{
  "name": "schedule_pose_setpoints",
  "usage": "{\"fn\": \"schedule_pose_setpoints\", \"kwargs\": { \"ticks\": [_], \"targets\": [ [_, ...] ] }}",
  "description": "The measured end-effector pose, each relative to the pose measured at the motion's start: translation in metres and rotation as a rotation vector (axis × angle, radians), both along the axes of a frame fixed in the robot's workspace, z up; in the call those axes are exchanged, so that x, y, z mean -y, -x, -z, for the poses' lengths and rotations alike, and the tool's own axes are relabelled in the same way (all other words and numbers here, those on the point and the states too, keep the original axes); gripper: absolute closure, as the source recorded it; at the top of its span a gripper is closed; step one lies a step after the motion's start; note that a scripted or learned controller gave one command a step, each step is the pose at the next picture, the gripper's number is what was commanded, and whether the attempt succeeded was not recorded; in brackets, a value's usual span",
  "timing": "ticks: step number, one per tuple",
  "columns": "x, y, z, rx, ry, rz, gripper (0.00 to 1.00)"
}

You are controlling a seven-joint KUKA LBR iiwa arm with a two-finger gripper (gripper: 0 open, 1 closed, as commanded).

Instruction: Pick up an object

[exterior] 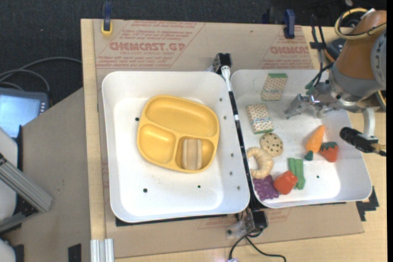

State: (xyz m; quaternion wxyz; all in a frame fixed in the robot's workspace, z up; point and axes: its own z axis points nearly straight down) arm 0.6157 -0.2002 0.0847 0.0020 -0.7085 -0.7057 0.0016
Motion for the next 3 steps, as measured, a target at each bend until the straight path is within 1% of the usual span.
{"fn": "schedule_pose_setpoints", "kwargs": {
  "ticks": [1, 2, 3],
  "targets": [
    [0.007, 0.035, 0.000, 0.001, -0.001, -0.002, 0.00],
    [-0.020, -0.023, -0.001, 0.011, 0.002, -0.009, 0.00],
    [-0.028, 0.028, 0.000, -0.001, -0.001, -0.003, 0.00]
  ]
}}
